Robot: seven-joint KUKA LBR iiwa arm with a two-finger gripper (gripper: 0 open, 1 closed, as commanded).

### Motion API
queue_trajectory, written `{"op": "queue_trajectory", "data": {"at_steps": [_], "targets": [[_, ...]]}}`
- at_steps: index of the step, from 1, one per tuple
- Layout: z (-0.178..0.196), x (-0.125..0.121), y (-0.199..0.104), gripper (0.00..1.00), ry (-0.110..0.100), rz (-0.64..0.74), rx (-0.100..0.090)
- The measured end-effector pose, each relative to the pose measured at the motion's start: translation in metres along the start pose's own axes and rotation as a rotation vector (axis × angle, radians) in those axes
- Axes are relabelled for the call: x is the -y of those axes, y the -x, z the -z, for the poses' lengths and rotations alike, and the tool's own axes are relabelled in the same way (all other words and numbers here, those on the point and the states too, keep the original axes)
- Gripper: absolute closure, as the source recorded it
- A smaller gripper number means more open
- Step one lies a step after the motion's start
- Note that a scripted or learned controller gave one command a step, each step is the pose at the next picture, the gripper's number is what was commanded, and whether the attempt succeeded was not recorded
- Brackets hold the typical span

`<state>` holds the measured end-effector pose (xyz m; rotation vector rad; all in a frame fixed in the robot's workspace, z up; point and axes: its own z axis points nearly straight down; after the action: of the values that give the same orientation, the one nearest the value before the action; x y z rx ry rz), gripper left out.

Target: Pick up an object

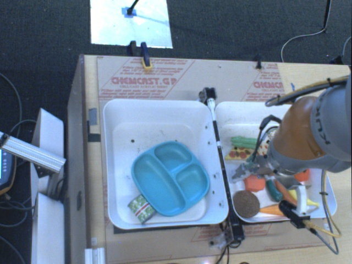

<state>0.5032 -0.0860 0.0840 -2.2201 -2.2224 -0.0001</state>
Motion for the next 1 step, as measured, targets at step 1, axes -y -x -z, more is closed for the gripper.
{"op": "queue_trajectory", "data": {"at_steps": [1], "targets": [[0.0000, 0.0166, 0.0048, 0.00, 0.000, 0.000, 0.000]]}}
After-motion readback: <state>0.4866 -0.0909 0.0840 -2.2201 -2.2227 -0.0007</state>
